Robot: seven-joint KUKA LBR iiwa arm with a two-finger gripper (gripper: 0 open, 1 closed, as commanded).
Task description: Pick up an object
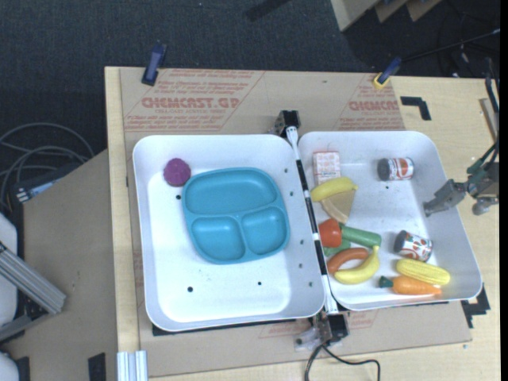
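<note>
Dark carpet surrounds the bench (238, 94); gripper (459, 197) hovers at the right bin's (444, 153) right rim, fingers' state indiscernible, near a can (413, 246).

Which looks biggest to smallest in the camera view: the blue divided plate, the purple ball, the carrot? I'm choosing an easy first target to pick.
1. blue divided plate, by far the largest.
2. carrot, long and thin, at the right bin's near edge.
3. purple ball, beside the plate, smallest, though close to the carrot in overall area.
</note>
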